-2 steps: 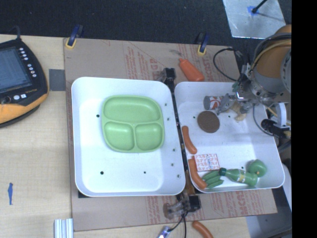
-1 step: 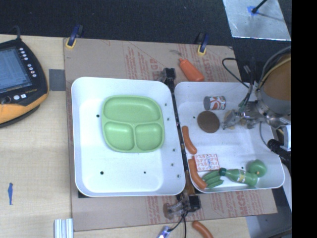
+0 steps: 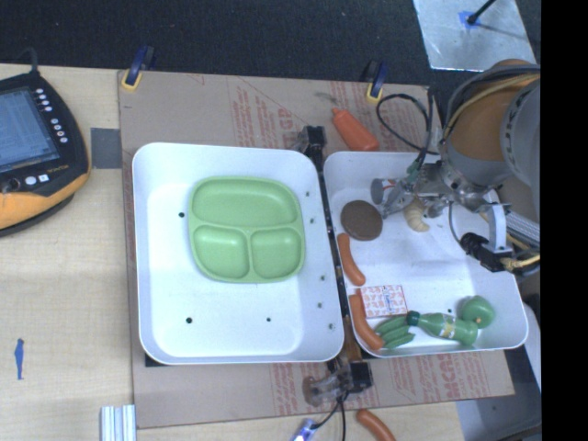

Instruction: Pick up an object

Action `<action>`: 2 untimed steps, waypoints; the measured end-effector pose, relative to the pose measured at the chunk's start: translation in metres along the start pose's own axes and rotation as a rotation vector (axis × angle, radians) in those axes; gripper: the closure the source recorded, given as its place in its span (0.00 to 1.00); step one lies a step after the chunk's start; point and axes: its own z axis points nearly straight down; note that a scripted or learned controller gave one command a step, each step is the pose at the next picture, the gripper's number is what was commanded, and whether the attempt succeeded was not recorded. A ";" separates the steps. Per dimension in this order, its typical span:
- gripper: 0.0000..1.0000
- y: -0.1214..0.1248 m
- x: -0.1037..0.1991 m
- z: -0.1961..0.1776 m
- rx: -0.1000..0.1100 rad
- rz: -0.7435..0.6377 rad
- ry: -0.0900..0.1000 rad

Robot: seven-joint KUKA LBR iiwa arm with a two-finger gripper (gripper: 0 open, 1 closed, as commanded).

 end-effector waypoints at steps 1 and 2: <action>0.00 0.021 0.064 0.001 0.029 0.001 0.001; 0.00 0.020 0.052 0.004 0.031 0.001 0.004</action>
